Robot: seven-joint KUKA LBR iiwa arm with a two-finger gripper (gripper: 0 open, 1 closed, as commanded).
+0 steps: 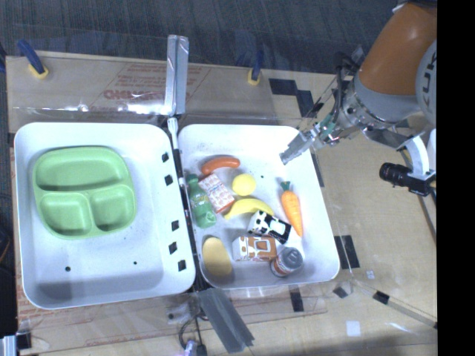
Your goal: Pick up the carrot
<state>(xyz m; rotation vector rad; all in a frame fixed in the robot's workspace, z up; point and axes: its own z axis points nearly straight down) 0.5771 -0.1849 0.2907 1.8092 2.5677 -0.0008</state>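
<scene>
Gripper [291,153] hovers above right bin [315,143] near its upper right corner, finger state unclear, carrot [292,209] lying apart below it.

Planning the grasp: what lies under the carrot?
The carrot lies on the right bin's white floor, apart from the banana. Anything directly beneath it is hidden.

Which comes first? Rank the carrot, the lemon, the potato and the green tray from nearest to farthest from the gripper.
Measured from the gripper:
1. Carrot, just below it by the right bin's right wall.
2. Lemon, toward the bin's middle; close to the carrot's distance.
3. Potato, front-left corner of the right bin.
4. Green tray, in the left bin.
</scene>
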